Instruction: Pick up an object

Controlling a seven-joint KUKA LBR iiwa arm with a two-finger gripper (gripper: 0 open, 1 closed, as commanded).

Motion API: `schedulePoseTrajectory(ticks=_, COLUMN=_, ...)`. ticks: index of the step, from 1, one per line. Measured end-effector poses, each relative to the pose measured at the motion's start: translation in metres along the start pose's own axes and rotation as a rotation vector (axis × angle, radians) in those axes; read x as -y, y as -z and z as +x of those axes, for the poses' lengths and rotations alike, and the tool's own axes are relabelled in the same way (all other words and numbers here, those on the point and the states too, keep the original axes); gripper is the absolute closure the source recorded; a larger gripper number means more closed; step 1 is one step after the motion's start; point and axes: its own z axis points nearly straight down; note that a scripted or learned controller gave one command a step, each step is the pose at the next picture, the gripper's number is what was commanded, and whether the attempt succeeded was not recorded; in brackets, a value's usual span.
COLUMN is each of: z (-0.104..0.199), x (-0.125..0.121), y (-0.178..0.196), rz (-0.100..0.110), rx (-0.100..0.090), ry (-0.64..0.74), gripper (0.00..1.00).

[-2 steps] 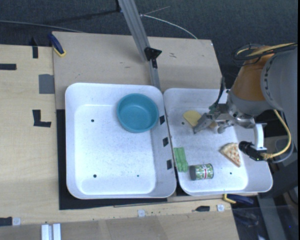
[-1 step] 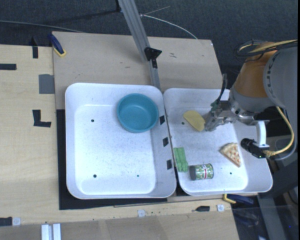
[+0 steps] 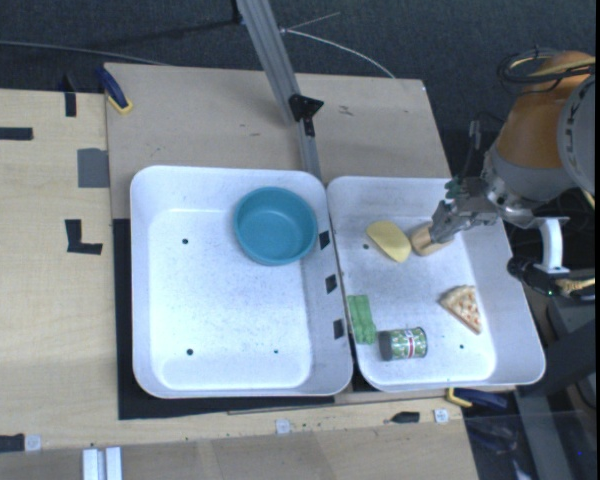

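Observation:
The right bin (image 3: 420,286) holds a pale yellow rounded lump (image 3: 388,240), a small tan piece (image 3: 426,242), a pizza-slice toy (image 3: 463,308), a green can lying on its side (image 3: 404,344) and a flat green strip (image 3: 361,318). My gripper (image 3: 446,224) reaches in from the right and is low over the bin's upper part, right at the tan piece's right end. It hides part of that piece. In the left bin (image 3: 220,318) a blue bowl (image 3: 274,226) stands upright near the top.
A slanted metal pole (image 3: 278,58) comes down to the gap between the bins at the back. The grey arm with its orange band (image 3: 540,133) hangs over the right bin's far right corner. Bare wooden bench (image 3: 40,268) lies to the left.

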Motion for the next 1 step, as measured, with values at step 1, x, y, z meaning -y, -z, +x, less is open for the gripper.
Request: schedulePoseTrajectory(ticks=1, z=-0.0010, x=-0.0096, y=0.0469, rz=0.001, rx=-0.001, ry=0.001, gripper=1.00)
